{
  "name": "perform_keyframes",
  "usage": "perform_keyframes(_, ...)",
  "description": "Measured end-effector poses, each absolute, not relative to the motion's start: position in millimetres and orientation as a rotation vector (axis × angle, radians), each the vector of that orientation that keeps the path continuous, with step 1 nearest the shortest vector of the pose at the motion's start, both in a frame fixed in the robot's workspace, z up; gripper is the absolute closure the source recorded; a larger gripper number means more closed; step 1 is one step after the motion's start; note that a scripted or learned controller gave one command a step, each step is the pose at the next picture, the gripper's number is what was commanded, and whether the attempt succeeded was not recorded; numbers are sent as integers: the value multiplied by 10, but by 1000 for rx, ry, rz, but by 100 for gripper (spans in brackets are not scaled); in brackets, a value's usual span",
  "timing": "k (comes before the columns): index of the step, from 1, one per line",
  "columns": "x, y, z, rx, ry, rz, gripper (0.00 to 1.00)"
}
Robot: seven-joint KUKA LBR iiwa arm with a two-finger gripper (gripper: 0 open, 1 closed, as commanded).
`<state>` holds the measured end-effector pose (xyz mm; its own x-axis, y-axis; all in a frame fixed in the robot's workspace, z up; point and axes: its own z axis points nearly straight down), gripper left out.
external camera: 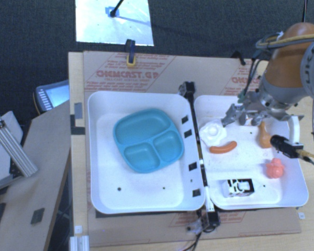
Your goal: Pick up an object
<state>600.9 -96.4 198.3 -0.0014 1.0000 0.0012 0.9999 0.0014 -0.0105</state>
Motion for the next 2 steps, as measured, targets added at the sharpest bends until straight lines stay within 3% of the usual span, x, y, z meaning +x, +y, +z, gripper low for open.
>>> perform_keyframes(1,6036,-963,2047,-2218,-2226,-1,0)
perform_keyframes(2,5971,-1031,1571,-2220,-2221,3,0)
